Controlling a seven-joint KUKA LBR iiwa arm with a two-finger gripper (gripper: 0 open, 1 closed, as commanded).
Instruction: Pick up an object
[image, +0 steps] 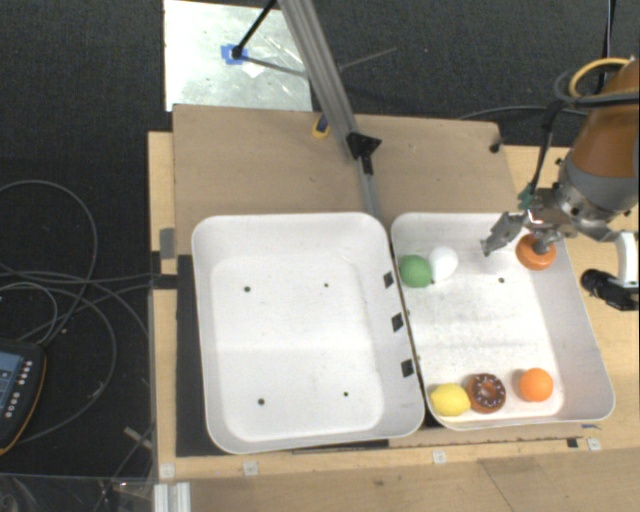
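**Gripper over the far corner of the right bin, orange piece beneath it**

Dark carpet surrounds my bench, with loose cables off to one side and a tan board under two white bins. I take the right bin (470, 300) as my landmark; the left bin (290, 330) sits touching it along the shared edge.

At the right bin's far right corner the gripper (522, 232) hangs low, and an orange object (536, 254) lies just beside and under it. From this slanted view I cannot tell whether the gripper is released or clenched, and I see nothing that proves a hold, so I judge the piece not yet picked.

Against the bin's far left wall rest a green ball (415, 270) and a white ball (442, 264), touching each other. Along its near wall sit a yellow lemon (450, 400), a brown doughnut (487, 392) touching it, and an orange ball (536, 384) just apart.

My guess is that the orange object is a light toy, fairly stiff and smooth, likely to roll or squirt out sideways. I would close across its widest part, centred, keeping clear of the bin wall just behind it.
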